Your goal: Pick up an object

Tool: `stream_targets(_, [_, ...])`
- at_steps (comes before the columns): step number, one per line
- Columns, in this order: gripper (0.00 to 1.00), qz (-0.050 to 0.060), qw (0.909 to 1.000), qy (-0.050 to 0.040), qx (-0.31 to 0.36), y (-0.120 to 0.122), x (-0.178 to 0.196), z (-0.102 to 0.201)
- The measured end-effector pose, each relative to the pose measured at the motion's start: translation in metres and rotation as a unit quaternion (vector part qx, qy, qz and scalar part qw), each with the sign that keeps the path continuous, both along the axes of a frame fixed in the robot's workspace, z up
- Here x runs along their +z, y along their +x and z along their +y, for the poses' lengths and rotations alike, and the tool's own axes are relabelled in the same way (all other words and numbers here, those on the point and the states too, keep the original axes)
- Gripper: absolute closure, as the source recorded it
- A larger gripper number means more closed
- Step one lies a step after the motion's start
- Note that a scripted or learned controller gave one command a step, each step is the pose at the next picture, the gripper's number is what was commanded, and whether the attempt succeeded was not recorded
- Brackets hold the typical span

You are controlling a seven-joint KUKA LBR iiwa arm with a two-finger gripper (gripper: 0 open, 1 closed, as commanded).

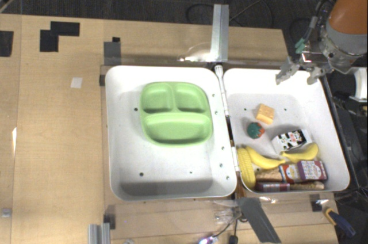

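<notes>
My gripper (298,76) hangs over the far right corner of the right bin (241,93), its two fingers spread apart with nothing between them. Well below it in that bin lie a yellow cheese-like block (265,114), a small green and orange ball (255,130), a black and white carton (289,139), a banana (280,159), a corn cob (246,167) and a red and white packet (306,171) beside a dark bar (287,185).
The left bin (123,122) holds a green divided plate (175,111). A metal post (221,33) stands at the back between the bins. Cables trail behind the bench at the top right.
</notes>
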State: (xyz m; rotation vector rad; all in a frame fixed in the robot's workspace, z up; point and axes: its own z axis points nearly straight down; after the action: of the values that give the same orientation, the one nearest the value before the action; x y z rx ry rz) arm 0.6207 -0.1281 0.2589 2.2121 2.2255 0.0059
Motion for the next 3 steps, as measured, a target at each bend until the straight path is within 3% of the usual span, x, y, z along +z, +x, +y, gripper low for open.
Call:
stream_targets(1, [0.0,0.001,0.9947,0.0007,-0.103,-0.004,-0.158,0.036])
stream_targets(2, [1.0,-0.002,0.9947,0.0019,-0.103,-0.002,-0.146,0.037])
stream_targets(3, [0.0,-0.002,0.9947,0.0018,-0.103,-0.002,-0.146,0.037])
